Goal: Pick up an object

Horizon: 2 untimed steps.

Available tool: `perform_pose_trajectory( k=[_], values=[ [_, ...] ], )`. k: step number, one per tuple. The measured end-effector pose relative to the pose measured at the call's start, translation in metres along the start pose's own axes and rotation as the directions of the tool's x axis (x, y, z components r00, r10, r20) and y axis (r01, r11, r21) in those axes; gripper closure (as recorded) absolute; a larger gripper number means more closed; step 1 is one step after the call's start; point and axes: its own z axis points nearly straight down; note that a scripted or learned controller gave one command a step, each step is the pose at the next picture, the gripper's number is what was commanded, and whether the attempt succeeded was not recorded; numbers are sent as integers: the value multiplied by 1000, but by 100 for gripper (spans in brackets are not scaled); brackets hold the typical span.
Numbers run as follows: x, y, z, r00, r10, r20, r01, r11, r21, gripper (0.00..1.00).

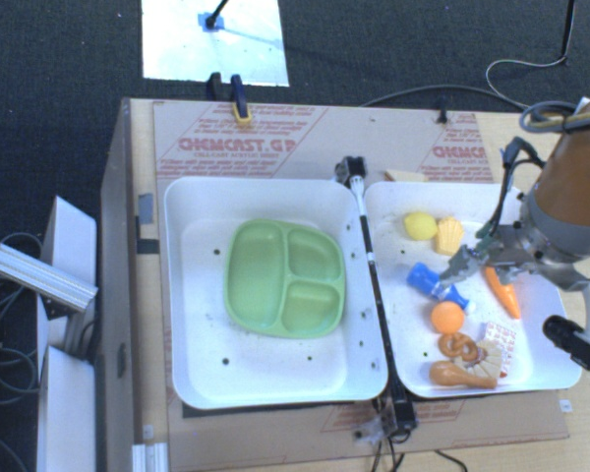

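My gripper (pixel 459 268) hangs in the right bin (pixel 546 377) just over the blue toy (pixel 426 280), whether spread or clenched I cannot tell, so I'd centre on that toy and descend straight, clear of the orange ball (pixel 448 317).

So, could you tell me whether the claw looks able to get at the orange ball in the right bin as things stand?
Probably yes. The claw hangs over the right bin, just above the orange ball, whose top is uncovered. The blue object and pretzel crowd it closely, though.
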Motion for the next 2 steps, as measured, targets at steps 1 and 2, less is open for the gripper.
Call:
perform_pose_trajectory(
  k=[1, 2],
  values=[
    [-12, -3, 81, 1000, 2, 0, -2, 1000, 2, 0],
    [-15, -2, 159, 1000, 2, 0, -2, 1000, 1, 0]
  ],
)
